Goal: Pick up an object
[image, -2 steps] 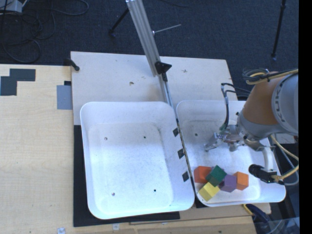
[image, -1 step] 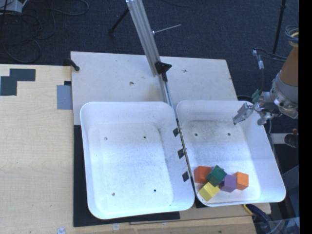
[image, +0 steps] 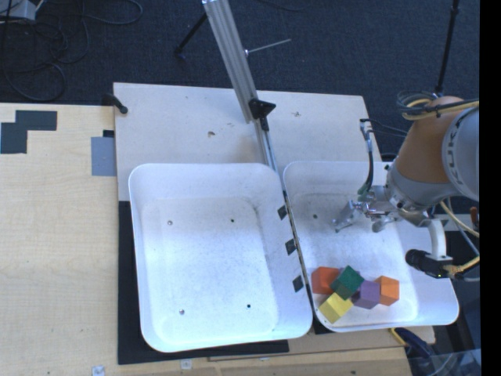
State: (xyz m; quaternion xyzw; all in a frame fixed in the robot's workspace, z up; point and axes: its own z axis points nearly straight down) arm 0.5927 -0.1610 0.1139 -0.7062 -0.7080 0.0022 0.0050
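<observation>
At the near edge of the right bin (image: 438,308), toward six o'clock, a tight cluster of blocks is seen: a yellow block (image: 335,308) nearest, a purple block (image: 368,294) and a green block (image: 348,279) touching it, an orange-red block (image: 324,279) at the cluster's nine o'clock side and an orange block (image: 389,290) at its three o'clock side. Any of these may be taken as the object to be picked. Farther in, at about twelve o'clock from the cluster, the end effector (image: 352,216) is held over bare bin floor, well apart from the blocks; nothing is seen between its fingers, and whether they are apart or together cannot be told from this view.

For the step to be done well, the end effector should be brought toward six o'clock and centred over an outlying block, the orange one at the three o'clock end being judged the easiest, since it is crowded on one side only. The fingers should be aligned with its free faces before descent, so that neighbours are not pushed. The left bin (image: 149,210) and the tabletop (image: 188,124) beyond need not be entered.
</observation>
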